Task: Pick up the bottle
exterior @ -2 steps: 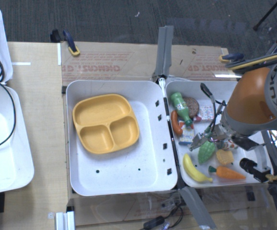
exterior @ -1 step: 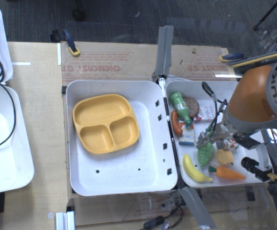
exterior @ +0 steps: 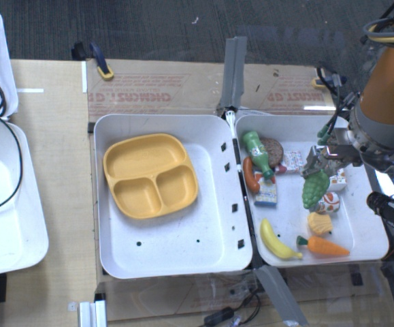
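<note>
The green bottle [exterior: 256, 151] lies on its side at the left end of the right bin [exterior: 367, 251], neck pointing down and to the right, beside a brown round cookie [exterior: 274, 151]. My gripper [exterior: 318, 161] hangs over the middle of the same bin, well to the right of the bottle and apart from it. Just below the gripper is a green leafy toy [exterior: 315, 190]; whether the gripper touches it is unclear.
The right bin also holds an orange sausage [exterior: 250, 174], a small box [exterior: 267, 193], a banana [exterior: 278, 241], a carrot [exterior: 326, 246], a yellow toy [exterior: 320, 223] and a small carton [exterior: 338, 179]. A yellow divided plate [exterior: 150, 174] lies in the left bin [exterior: 183, 251].
</note>
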